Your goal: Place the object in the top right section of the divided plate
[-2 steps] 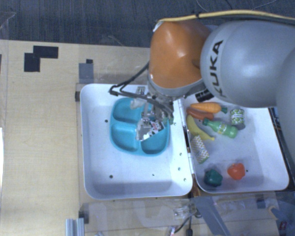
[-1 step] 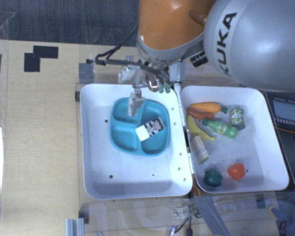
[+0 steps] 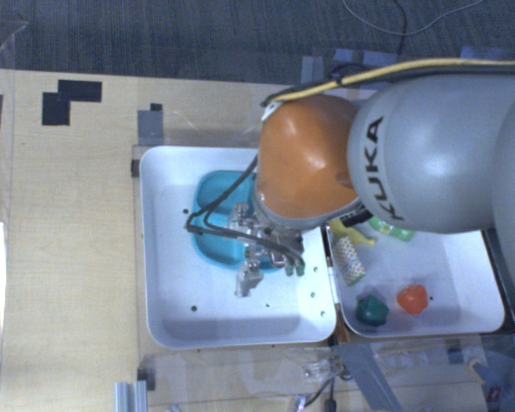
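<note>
Camera view shows the grey arm with its orange band (image 3: 305, 161) reaching over the left shallow white bin (image 3: 167, 307) on the pale wooden worktop (image 3: 69, 256), its claw (image 3: 249, 280) just below the blue divided plate (image 3: 213, 217), which the arm largely covers; whether the claw is spread or pressed together cannot be told. Lying apart in the right white bin (image 3: 472, 316) are a dark green rounded object (image 3: 372, 310), an orange-red rounded object (image 3: 413, 298) and a pale speckled cylinder (image 3: 350, 259).

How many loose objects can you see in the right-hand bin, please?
4: an orange object and a dark green one near the front, a mesh-patterned piece by the left wall, a light green item behind. The arm may hide more.
</note>
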Robot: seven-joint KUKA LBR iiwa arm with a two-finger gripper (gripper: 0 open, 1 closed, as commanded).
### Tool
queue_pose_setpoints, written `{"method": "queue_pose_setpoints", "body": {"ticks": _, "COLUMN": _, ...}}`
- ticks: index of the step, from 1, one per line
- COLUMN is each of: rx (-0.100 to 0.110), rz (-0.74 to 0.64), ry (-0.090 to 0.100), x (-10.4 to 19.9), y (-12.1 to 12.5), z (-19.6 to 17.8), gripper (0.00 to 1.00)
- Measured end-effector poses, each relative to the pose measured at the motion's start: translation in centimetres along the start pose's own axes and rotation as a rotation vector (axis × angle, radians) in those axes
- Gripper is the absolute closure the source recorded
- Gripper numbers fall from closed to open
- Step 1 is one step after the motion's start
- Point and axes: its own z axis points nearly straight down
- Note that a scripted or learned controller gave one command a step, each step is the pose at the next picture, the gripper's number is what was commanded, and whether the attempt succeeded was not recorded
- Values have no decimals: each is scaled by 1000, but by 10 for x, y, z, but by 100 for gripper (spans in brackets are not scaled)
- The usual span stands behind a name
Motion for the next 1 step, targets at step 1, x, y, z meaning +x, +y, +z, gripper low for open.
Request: {"method": "queue_pose_setpoints", "body": {"ticks": 1, "rx": 1, "rz": -474, "ry": -6, "x": -36, "y": -69, "z": 4, "gripper": 0}}
